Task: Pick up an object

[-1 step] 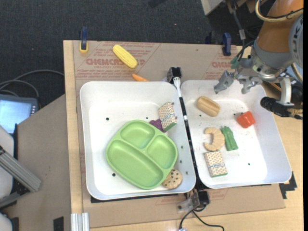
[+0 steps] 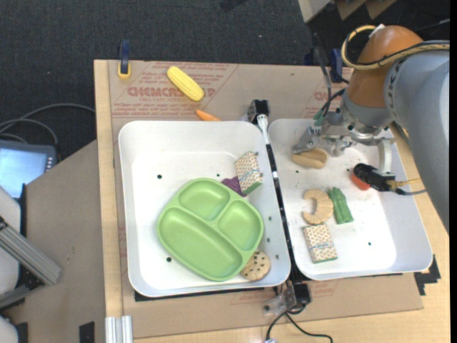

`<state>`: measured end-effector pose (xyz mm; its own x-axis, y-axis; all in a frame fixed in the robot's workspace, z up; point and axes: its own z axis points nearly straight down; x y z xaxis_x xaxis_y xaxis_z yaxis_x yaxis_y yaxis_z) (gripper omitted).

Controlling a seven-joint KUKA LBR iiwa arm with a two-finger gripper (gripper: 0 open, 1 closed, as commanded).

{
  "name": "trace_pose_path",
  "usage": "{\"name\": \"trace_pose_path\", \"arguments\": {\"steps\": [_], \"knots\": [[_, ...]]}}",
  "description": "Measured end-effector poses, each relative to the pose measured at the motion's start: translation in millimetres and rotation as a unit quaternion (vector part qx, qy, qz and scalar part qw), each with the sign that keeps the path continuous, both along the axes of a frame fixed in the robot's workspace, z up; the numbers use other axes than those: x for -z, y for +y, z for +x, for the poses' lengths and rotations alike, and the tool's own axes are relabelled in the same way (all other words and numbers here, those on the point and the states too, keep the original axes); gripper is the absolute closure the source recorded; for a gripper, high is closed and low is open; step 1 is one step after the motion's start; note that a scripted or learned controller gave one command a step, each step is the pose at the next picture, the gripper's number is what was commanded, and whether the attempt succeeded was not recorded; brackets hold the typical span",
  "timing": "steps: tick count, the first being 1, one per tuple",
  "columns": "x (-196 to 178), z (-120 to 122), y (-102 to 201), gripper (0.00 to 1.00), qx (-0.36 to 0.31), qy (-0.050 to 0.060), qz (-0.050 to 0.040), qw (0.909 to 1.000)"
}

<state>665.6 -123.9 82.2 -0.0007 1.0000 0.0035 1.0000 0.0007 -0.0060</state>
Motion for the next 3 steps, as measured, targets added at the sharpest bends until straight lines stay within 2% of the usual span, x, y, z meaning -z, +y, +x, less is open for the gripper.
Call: {"name": "trace_pose_path", "arguments": {"steps": [1, 2, 3], "knots": [[-19, 3, -1, 1.00, -0.001, -0.005, -0.0020, 1.0000], [-88, -25, 25, 1.00, -0.001, -0.005, -0.0013, 1.0000], [-103, -74, 72, 1.00, -0.001, 0.000, -0.0004, 1.0000]]}}
